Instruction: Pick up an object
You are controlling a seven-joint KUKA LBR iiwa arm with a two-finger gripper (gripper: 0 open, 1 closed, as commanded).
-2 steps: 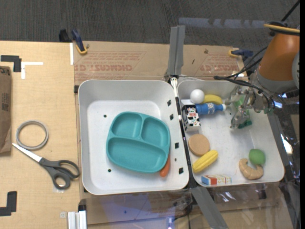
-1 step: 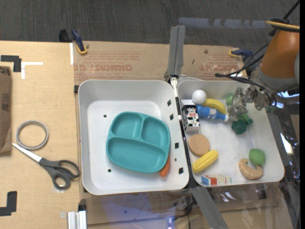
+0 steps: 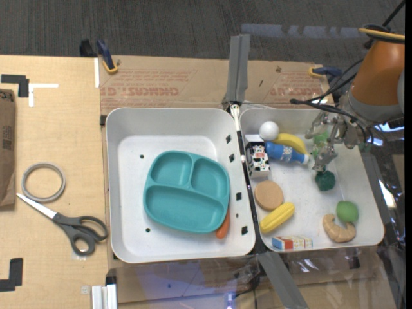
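Your gripper (image 3: 320, 154) hangs over the right bin (image 3: 370, 172) — you cannot tell how its fingers stand. The dark green ball (image 3: 326, 181) lies just below, beside the blue bottle (image 3: 286, 153).

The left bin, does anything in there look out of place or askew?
Slightly. The teal divided plate lies at an angle to the left bin, and an orange carrot-like piece is partly tucked beneath its lower right corner rather than lying in a compartment. Nothing looks spilled or damaged.

Wooden bench (image 3: 51, 108), two white bins (image 3: 122, 192) side by side, scissors (image 3: 67, 224), tape roll (image 3: 43, 181), brown cardboard (image 3: 167, 85)
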